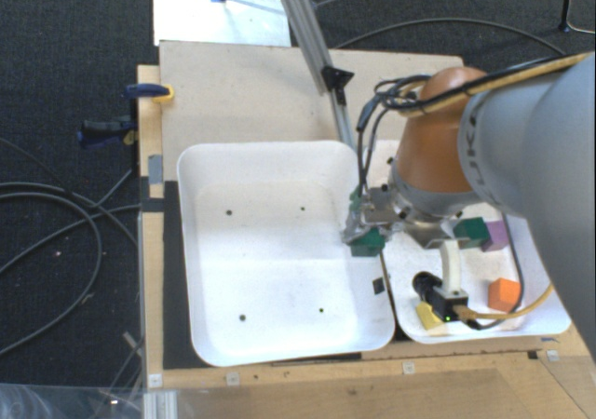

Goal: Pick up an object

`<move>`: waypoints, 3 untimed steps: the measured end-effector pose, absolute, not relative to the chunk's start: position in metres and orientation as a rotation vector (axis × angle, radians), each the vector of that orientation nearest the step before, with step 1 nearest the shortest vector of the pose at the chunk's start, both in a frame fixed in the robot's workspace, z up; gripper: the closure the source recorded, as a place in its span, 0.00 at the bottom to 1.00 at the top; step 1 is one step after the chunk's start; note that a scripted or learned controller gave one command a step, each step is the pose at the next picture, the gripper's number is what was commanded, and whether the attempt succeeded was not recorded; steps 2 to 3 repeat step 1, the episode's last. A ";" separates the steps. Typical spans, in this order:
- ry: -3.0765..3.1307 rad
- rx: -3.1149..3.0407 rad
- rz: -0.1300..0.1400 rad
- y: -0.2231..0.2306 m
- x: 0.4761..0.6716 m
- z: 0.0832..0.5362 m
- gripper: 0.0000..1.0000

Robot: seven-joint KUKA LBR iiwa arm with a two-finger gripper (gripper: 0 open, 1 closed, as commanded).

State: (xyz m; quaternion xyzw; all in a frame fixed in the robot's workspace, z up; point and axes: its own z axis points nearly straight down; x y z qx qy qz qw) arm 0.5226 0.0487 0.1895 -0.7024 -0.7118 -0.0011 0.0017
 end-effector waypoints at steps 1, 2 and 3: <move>-2.229 -2.217 -0.004 0.042 0.539 0.216 1.00; -2.229 -2.217 -0.004 0.042 0.539 0.216 1.00; -2.229 -2.217 -0.004 0.042 0.539 0.216 1.00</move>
